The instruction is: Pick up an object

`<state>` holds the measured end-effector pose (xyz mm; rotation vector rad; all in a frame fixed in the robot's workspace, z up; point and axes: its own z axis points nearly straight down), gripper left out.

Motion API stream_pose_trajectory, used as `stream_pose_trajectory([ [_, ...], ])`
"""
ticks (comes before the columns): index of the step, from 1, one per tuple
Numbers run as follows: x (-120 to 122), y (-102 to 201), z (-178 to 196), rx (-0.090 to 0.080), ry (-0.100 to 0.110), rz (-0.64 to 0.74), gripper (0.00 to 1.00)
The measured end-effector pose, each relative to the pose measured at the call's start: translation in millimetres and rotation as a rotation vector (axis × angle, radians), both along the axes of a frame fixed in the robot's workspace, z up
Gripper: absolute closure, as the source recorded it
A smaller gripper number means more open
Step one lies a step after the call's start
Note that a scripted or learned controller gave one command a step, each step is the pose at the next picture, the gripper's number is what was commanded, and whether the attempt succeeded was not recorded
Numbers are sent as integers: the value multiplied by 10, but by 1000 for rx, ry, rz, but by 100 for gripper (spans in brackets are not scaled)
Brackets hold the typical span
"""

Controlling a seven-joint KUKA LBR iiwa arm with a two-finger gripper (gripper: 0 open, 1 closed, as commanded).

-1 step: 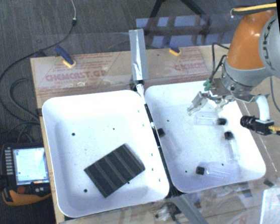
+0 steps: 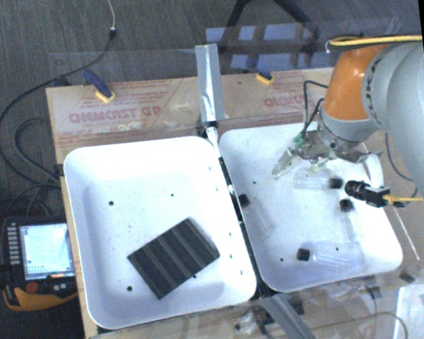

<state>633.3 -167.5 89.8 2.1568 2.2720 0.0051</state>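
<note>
Gripper (image 2: 291, 159) hangs over the right bin (image 2: 270, 265), can't tell its grip; probably drop straight onto something solid.

Even, bright overhead light is washing the two white bins (image 2: 149, 153) almost to glare, flattening their floors. The ridged black block (image 2: 174, 257) inside the left bin is casting barely any shadow. Beyond the bins, the grey arm (image 2: 412, 113) is looking soft and slightly blurred.

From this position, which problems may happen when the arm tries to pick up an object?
1. The hand is over the right bin, but the dark ribbed block lies in the left bin, so a descent here may well close on nothing.
2. The items near the hand look clear and faint, so a grasp may slip.
</note>
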Motion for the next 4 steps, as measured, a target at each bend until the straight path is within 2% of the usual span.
stream_pose_trajectory([
  [1,-570,-61,8,0,-1,53,0],
  [2,-1508,377,73,6,13,120,0],
  [3,-1504,392,157,8,14,121,100],
  [4,-1077,1096,1176,3,11,124,100],
])
